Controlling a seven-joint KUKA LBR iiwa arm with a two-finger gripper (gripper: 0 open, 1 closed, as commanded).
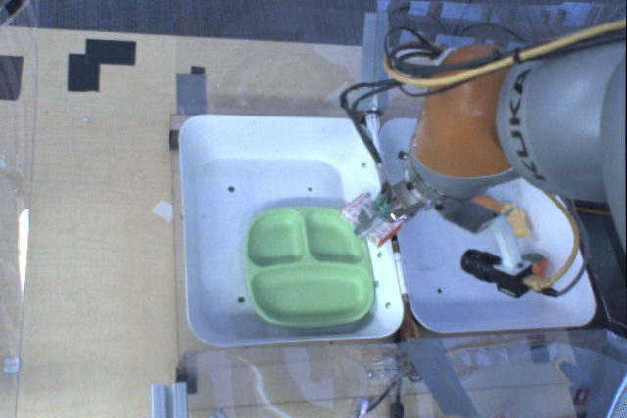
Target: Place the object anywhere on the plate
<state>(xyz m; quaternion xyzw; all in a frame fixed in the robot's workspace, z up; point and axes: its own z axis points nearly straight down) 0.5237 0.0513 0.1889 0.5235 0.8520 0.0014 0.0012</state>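
Note:
A green divided plate (309, 267) lies in the left white bin (211, 210), towards its front right. My gripper (384, 210) hangs at the divide between the two bins, just off the plate's upper right corner. It is shut on a small crumpled packet (362, 215) with red, white and green print. The packet sticks out to the left of the fingers and overlaps the plate's right rim. The wrist hides the upper part of the gripper.
The right white bin (441, 299) lies under the arm, most of it covered by the grey and orange wrist (465, 127). The shared bin wall (399, 284) runs just below the gripper. Wooden bench top lies to the left of the bins.

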